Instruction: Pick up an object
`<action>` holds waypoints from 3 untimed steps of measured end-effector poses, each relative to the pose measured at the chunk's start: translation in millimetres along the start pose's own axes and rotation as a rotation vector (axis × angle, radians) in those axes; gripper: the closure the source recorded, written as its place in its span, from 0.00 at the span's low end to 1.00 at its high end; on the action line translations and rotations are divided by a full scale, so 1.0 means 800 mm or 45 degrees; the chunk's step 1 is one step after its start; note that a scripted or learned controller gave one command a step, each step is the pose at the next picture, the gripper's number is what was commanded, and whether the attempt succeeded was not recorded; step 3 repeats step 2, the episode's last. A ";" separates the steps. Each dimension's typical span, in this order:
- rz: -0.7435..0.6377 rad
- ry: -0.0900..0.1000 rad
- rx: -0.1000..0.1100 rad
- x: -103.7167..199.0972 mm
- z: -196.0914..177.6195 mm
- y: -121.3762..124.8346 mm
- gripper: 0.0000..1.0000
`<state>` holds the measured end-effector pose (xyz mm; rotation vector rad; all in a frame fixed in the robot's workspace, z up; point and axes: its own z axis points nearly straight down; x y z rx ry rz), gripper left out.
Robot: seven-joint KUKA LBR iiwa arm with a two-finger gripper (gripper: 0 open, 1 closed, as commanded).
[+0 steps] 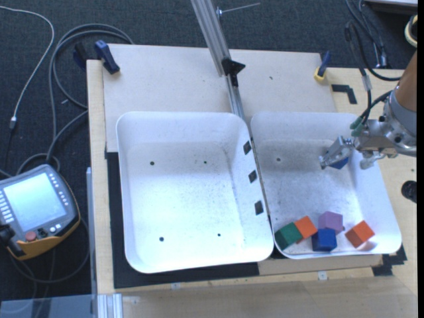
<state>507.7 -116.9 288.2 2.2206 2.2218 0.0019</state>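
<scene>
Blocks sit clustered along the front edge of the right bin (374, 197): a green block (288, 234), an orange block (305, 226), a purple block (330, 220), a blue block (324, 240) and a second orange block (360, 233) nearest the front right corner. The claw (336, 156) hangs over the bin's middle, toward its right wall, with something blue showing at its tip; whether it grips that, or is open or closed, I cannot tell. From the claw, the cluster lies toward the front edge, well apart.
</scene>
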 end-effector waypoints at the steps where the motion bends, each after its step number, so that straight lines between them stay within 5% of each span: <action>1: 0.000 0.000 0.000 0.000 0.000 0.000 0.00; 2: 0.005 -0.007 -0.005 -0.089 -0.001 0.073 0.00; 3: 0.005 -0.007 -0.005 -0.089 -0.001 0.073 0.00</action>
